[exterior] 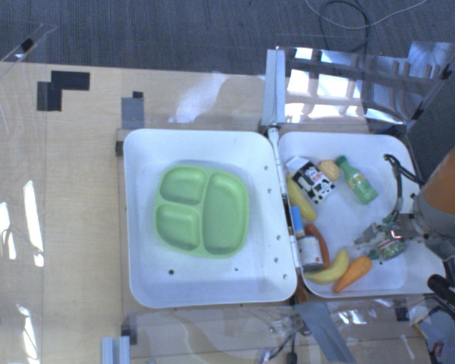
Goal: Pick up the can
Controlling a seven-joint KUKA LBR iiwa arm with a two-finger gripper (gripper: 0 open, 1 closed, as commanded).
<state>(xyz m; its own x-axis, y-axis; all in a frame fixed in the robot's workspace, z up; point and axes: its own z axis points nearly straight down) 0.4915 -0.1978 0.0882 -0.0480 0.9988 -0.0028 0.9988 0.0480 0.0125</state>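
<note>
we are starting with the arm (pixel 449 192), since its orange band is rising closest to the lens at the right edge. below it the end effector (pixel 381 240) is hanging low over the right bin (pixel 379 152), near the bin's right-hand wall. it is looking small and blurred from here, so we cannot tell whether it is apart or together, and we are seeing nothing clearly clamped in it.

moving outward, a carrot (pixel 353 273) is lying just beside the end effector toward the bin's front, with a banana (pixel 327 268) curling against the carrot's blunt end. the can (pixel 312 250), red and silver, is lying on its side close to the bin's left wall, touching or nearly touching that banana, and well apart from the end effector. we are judging that the grasp is not yet made: the arm is needing to cross the bin and come down over the can, and the crowding of wall and banana is leaving little room.

farther back a second banana (pixel 299 200) is resting along the left wall beside a black-and-white carton (pixel 312 183), with a small yellow fruit (pixel 330 169) and a green bottle (pixel 357 181) beyond.

the left bin (pixel 136 203) is holding a green divided tray (pixel 203 211), and both bins are sitting side by side on the counter (pixel 61 203).
</note>
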